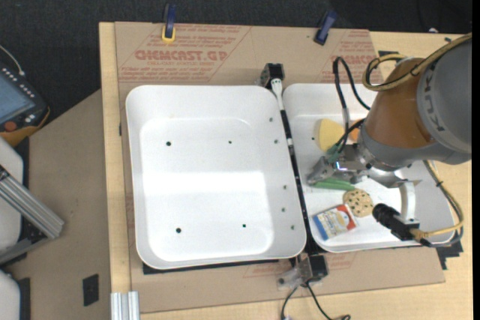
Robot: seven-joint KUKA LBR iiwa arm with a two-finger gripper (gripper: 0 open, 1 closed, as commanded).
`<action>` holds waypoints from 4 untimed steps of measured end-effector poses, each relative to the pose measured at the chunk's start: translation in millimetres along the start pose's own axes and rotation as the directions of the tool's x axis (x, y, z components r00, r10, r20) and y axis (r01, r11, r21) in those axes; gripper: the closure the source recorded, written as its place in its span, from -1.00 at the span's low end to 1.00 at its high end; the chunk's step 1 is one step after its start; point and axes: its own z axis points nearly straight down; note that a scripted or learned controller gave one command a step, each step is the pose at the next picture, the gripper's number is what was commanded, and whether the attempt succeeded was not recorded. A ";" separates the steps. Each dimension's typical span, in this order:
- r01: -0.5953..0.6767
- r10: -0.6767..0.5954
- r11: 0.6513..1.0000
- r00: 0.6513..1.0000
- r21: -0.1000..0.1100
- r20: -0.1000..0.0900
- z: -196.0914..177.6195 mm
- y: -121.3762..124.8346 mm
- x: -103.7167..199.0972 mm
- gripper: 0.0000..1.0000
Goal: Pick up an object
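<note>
Entry: we are reading the gripper over the right bin, grip state indiscernible, green object touching, running toward three o'clock.

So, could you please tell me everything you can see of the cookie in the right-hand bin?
The cookie is a small round disc, pale tan with dark specks like chocolate chips, and it looks like a toy. It lies flat on the floor of the right bin, toward the near side. Just below and left of it lies a small red, white and blue packet; whether they touch is unclear. The gripper is above and to its left, not on it.
</note>
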 end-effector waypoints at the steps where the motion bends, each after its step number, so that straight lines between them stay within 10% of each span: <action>1: -0.004 0.004 1.000 1.000 -0.009 0.004 -12.1 2.6 -2.9 1.00; 2: 0.007 -0.007 1.000 1.000 -0.019 0.002 -108.0 54.6 73.3 1.00; 3: -0.014 0.014 1.000 1.000 -0.010 0.010 -137.8 14.8 -48.7 1.00; 4: 0.003 -0.003 1.000 1.000 -0.011 0.003 -218.0 -38.0 18.0 1.00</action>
